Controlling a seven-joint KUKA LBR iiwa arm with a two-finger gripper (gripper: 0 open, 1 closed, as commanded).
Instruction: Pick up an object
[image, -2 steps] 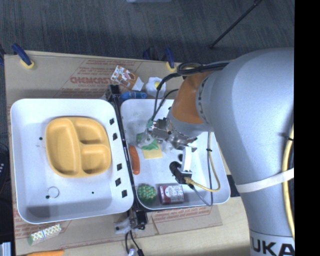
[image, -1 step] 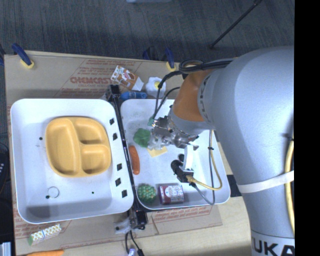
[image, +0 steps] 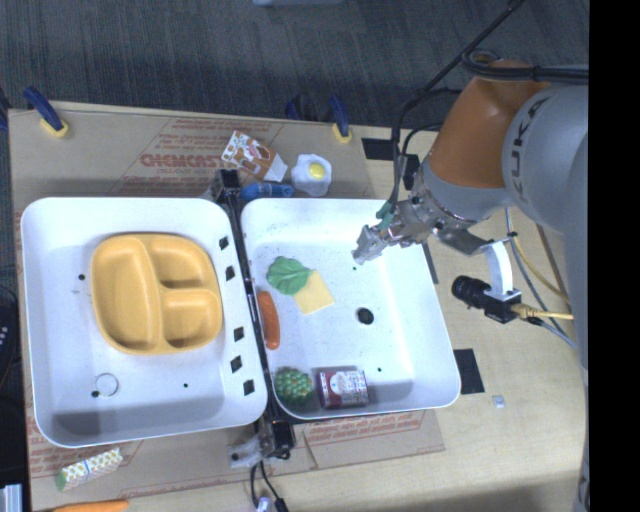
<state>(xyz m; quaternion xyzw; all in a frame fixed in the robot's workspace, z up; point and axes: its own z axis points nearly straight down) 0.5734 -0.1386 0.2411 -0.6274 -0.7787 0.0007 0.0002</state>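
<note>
Dark grey carpeted floor (image: 200, 50) beyond bench's far edge. Light wooden bench top (image: 520, 420) at right. Brown printed cardboard sheet (image: 180, 140) spread over bench, held by blue clamps (image: 45, 110) along far edge. Black tape patches (image: 468, 370) on wood. Even overhead light, soft shadows.

Leaf item (image: 288, 274): You saw it green and crinkled, lying flat, touching the cheese.
Cheese slice (image: 315, 294): You saw it yellow, flat, near the bin's middle.
Sausage (image: 268, 318): Orange-red, it lay lengthwise along the left wall.
Green ball (image: 291, 383): Textured, it sat beside the can.
Can (image: 341, 387): Dark red, it lay on its side at the near wall.
</note>
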